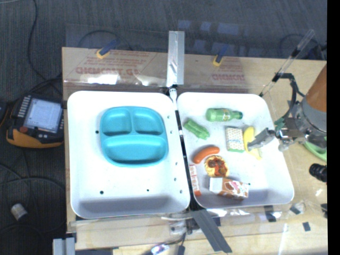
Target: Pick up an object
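Observation:
The right bin [276,179] holds several small items. A green bottle [223,114] lies at the back, with a green pickle-like piece [196,128] to its left. A speckled cracker pack [234,138] lies beside a yellow banana [249,137]. Nearer the front are a red sausage [205,153], a round pizza-like piece [216,166] and a small brown and white carton [229,187]. My gripper [261,138] reaches in from the right and hangs low at the banana's right side, partly covering it. Nothing shows held in it.
The left bin [85,195] holds a blue three-compartment tray [133,134]. A metal divider [175,52] rises behind the seam between the bins. My arm's wrist [305,124] and cables overhang the right bin's right rim. A handheld screen device [37,118] lies on the floor at left.

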Available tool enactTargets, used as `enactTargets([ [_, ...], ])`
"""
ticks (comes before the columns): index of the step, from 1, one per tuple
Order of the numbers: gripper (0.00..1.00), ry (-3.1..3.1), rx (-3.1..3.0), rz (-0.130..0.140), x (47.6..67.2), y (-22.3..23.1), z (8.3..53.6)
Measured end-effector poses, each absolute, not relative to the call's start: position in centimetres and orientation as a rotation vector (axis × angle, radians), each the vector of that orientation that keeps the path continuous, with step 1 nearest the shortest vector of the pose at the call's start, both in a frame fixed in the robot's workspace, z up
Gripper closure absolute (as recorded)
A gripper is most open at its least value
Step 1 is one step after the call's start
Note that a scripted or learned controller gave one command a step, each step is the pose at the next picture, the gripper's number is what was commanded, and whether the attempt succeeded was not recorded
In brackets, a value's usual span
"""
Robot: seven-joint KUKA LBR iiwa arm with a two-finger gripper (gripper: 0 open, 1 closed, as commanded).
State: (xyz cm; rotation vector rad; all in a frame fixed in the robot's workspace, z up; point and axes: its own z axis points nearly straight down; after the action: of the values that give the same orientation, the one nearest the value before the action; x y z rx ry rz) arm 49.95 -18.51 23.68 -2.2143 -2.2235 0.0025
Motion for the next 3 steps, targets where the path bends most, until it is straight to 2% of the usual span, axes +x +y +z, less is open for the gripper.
enactTargets([
  [1, 0.0, -2.326, -2.106, 0.003, 53.3, -20.0, 10.2],
  [2, 0.0, -2.364, -2.065, -0.026, 58.9, -21.1, 9.1],
  [3, 1.0, -2.373, -2.07, -0.019, 59.0, -21.4, 9.9],
])
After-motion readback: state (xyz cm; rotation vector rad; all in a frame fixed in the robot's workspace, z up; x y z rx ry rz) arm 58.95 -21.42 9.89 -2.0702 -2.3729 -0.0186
